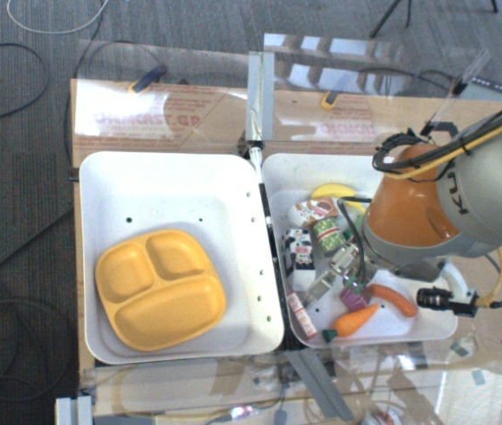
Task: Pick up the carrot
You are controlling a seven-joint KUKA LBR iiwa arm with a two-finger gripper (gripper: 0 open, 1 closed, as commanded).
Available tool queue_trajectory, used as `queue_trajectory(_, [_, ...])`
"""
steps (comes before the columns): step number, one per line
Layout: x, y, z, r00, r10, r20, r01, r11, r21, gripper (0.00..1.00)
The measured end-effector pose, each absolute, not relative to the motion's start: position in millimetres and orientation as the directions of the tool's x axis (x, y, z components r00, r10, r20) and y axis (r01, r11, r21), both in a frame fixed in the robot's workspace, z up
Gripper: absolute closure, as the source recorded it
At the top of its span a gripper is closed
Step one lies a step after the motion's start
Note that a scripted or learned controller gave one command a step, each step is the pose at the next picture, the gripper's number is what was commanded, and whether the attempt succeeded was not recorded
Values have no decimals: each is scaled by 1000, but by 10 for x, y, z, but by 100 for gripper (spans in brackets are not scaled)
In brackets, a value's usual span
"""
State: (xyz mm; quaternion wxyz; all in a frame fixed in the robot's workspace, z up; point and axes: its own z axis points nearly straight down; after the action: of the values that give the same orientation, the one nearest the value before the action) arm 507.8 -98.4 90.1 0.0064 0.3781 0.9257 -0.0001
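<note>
A: From the camera above, where does the small orange plastic carrot with the green stub (355, 320) lie?

B: In the right-hand shallow white bin (428, 328), near its front wall, lying slantwise with the green end towards the bin's front left. The metal two-finger tool (337, 273) hangs just behind and to the left of it, above the bin's middle; the two are close but apart.

A: Is the tool spread or pinching something?

B: I cannot tell. It shows as a grey jumble under the arm's orange band (407, 209), and its tips blur into the clutter.

A: What else is hard to read?

B: The arm covers the bin's back right part. A yellow curved piece (333, 189) peeks out behind it, and small printed packets (314, 212) lie half hidden beside it.

A: And near the carrot?

B: A purple bit (353, 297) touches its upper side; a reddish-orange sausage shape (393, 300) lies just to the right. The left-hand white bin (171, 184) holds a yellow divided tray (159, 288).
</note>
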Motion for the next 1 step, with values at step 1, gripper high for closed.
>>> queue_trajectory(1, [4886,-1262,905,-893,449,-16,449,893,4,0])
